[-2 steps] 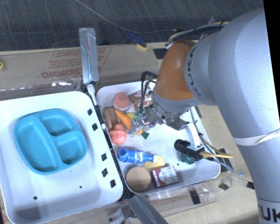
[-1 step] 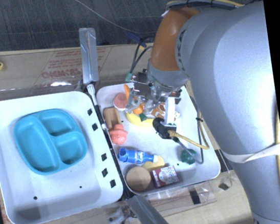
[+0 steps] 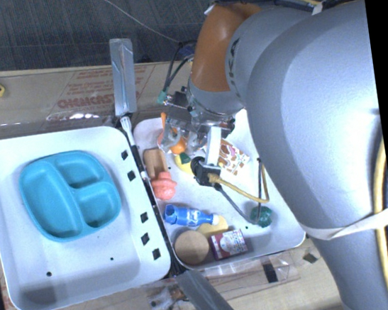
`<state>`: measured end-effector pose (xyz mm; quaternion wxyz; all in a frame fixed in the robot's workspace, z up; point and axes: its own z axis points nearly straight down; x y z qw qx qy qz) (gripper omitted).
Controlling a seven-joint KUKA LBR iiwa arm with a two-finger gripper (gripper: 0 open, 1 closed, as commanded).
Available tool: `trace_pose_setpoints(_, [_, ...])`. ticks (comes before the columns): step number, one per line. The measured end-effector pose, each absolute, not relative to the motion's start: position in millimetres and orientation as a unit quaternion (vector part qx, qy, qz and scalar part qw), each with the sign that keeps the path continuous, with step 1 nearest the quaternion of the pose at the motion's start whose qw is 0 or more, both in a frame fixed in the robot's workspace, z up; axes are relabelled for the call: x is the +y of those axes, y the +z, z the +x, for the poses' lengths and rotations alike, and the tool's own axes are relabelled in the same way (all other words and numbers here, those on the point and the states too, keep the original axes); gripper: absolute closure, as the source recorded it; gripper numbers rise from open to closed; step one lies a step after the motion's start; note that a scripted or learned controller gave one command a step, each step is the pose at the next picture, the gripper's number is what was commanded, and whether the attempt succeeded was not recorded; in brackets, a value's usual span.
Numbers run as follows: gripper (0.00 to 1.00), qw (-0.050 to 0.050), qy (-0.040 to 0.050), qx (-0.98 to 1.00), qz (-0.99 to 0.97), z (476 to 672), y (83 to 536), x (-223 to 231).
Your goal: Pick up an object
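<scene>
**Hand Position Relative to the Nearest Pick Candidates**

The hand [image 3: 181, 139] is working low over the upper part of the right bin [image 3: 286, 239], reaching in from the right side of the camera view. Wrist hardware and cabling are covering its tip, so whether it is spread wide, drawn narrow or holding anything cannot be told.

Candidate objects are lying in the right bin, mostly below the hand in the view. The tan block [image 3: 154, 162] is sitting just to the left of the hand, with its long axis running top to bottom along the bin's left wall. The pink toy [image 3: 163, 186] is lying directly below that block. An orange piece [image 3: 177, 146] is showing at the hand itself; contact cannot be confirmed.

Further down, the blue bottle [image 3: 187, 217] is lying on its side, long axis left to right. The round tan object [image 3: 191, 247] and the dark can [image 3: 227, 243] are sitting near the bottom wall, well apart from the hand.

The left bin [image 3: 15, 283] is carrying a blue divided tray [image 3: 69, 194].

Judgement: the orange piece and the tan block are the nearest targets.
</scene>
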<state>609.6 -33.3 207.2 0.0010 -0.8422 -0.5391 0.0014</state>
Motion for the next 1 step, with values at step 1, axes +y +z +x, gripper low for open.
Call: trace_pose_setpoints(1, [1.0,0.003,0.0026,-0.651,-0.759,566.8,190.0,-10.8])
